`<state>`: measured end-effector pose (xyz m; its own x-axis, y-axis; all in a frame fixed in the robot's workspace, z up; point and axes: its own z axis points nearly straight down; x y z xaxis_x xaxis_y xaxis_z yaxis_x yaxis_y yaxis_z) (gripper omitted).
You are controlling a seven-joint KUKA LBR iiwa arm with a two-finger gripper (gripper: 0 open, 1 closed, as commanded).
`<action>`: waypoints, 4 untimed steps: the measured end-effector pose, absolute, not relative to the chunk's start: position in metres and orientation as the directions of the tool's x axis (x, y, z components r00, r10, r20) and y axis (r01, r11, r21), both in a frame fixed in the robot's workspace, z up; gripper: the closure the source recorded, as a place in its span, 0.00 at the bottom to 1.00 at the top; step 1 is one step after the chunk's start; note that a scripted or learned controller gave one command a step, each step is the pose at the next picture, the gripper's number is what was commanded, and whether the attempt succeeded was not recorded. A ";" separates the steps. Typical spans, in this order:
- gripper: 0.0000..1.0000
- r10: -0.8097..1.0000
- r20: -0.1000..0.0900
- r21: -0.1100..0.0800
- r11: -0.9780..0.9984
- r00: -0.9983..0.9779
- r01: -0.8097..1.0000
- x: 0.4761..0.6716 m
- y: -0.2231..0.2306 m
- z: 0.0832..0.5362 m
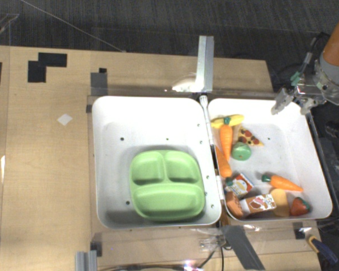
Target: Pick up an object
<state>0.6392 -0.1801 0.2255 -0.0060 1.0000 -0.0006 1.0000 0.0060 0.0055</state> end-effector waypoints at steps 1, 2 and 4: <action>0.00 0.999 0.000 0.004 0.039 -0.039 0.999 0.601 -0.158 0.141; 0.00 0.998 -0.002 0.007 0.066 -0.066 0.998 0.559 -0.182 0.094; 0.00 0.983 -0.001 0.004 0.185 -0.185 0.983 0.522 -0.205 0.105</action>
